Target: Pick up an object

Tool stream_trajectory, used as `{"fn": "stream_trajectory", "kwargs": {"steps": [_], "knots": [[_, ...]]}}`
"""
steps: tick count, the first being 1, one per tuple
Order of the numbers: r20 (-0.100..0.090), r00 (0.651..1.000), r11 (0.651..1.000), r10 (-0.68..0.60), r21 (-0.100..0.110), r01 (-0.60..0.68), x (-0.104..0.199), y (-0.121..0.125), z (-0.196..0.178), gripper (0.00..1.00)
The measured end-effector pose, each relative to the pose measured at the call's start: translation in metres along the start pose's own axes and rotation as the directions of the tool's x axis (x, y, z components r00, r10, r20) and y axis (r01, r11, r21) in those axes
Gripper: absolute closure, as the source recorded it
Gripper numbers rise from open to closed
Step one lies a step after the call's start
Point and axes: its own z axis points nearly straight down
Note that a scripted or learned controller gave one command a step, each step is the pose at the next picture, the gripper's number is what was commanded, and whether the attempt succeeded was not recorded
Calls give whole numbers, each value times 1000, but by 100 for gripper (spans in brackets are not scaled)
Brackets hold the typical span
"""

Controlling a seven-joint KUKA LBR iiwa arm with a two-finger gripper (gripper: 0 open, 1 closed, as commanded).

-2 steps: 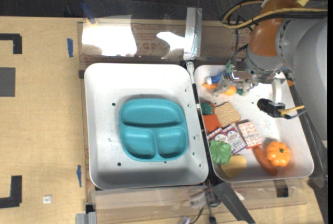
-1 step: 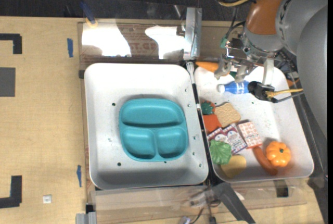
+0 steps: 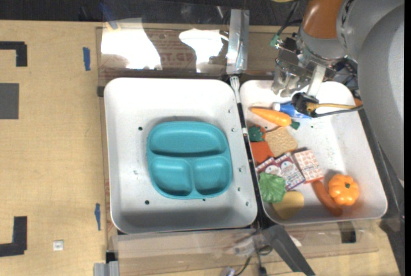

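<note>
The gripper [image 3: 298,85] hangs over the far end of the right bin [image 3: 369,159], its two pale fingers [image 3: 281,81] pointing down with a clear gap between them, so the jaws stand open and nothing sits between them. Just below and beside the fingertips lies a toy carrot [image 3: 272,117], orange and tapered, stretched across the bin near a small blue piece [image 3: 292,109]. I cannot tell whether the fingers touch anything.

Nearer the camera in the same bin lie a tan cracker-like square [image 3: 281,139], an orange-red block [image 3: 261,151], a printed card packet [image 3: 297,168], a green leafy piece [image 3: 271,187], a pale yellow lump [image 3: 290,202] and a small orange pumpkin [image 3: 343,189].

The left bin [image 3: 125,108] holds a teal divided tray [image 3: 189,158] with three compartments. Both bins rest on the worktop [image 3: 51,140].
</note>
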Motion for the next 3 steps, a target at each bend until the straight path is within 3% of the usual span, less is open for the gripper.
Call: {"fn": "stream_trajectory", "kwargs": {"steps": [1,2,3], "knots": [[0,1000,1000,-1,0,1,1,0,0,0],[-1,930,930,367,-1,-367,-14,7,-40,0],[6,758,758,653,5,-653,-17,-41,4,0]]}}
